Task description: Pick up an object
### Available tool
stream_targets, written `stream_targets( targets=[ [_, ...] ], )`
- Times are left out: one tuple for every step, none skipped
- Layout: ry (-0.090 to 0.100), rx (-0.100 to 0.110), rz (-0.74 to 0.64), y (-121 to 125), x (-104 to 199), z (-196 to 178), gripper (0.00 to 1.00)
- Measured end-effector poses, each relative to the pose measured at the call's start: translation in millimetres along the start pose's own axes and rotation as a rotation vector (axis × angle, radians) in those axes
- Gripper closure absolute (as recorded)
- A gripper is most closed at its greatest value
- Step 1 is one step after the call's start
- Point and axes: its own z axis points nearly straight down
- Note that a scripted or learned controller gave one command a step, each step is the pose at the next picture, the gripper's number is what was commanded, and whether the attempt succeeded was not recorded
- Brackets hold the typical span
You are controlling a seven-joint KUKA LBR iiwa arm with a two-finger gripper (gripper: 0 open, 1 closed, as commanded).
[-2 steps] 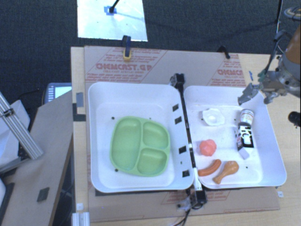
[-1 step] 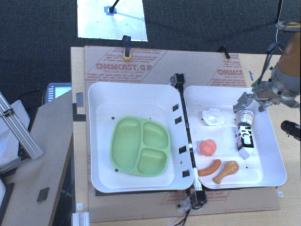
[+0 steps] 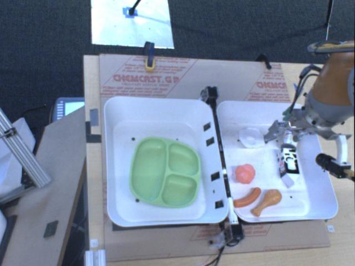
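The arm (image 3: 333, 87) is cut off at the right edge; the hand's (image 3: 288, 151) fingers blur against the right bin (image 3: 316, 204).

Bright even overhead light, soft shadows, mild glare on white bins (image 3: 161, 107), slightly soft focus

The bench (image 3: 94, 204) bears two white bins (image 3: 161, 108) side by side.

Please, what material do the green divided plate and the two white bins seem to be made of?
The green divided plate with three compartments looks like moulded plastic: uniform pastel colour, rounded ridges, soft sheen. The two shallow white bins also look like thin formed plastic, with smooth rounded corners and glossy highlights, though the picture cannot confirm this.
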Motion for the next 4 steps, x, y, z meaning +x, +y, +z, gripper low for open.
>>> stream_targets(
  targets=[
    [0.000,0.000,0.000,-2,-1,41,0.00],
    [-0.001,-0.003,0.000,-1,-1,29,1.00],
    [-0.001,-0.003,0.001,-10,0,-21,1.00],
    [-0.002,-0.006,-0.004,-6,0,-85,1.00]
  ],
)
